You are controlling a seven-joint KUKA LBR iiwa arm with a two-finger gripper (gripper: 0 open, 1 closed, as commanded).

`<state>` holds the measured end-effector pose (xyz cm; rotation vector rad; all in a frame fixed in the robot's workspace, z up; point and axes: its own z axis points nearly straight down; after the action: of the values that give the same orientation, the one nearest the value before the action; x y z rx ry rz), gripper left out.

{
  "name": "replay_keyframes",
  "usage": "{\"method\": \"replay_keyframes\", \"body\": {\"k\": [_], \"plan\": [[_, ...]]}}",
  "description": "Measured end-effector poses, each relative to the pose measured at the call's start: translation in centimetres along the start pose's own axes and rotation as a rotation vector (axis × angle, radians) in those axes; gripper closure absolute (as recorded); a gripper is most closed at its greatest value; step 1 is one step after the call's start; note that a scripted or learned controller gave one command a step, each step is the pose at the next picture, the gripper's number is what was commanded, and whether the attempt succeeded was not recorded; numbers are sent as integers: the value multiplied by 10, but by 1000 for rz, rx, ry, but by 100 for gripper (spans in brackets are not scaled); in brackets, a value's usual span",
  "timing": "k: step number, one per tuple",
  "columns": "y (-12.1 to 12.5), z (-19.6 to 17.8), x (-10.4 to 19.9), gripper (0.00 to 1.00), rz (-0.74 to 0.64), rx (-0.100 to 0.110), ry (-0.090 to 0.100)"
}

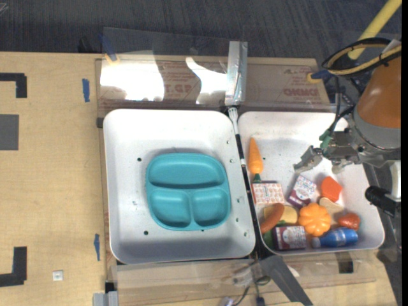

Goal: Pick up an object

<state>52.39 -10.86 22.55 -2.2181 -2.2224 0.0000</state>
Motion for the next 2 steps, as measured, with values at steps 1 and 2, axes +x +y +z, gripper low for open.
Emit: {"method": "replay_keyframes", "body": {"k": [1, 2], "plan": [[102, -22, 4, 0, 249, -2, -1], [66, 100, 11, 0, 141, 10, 0]]}}
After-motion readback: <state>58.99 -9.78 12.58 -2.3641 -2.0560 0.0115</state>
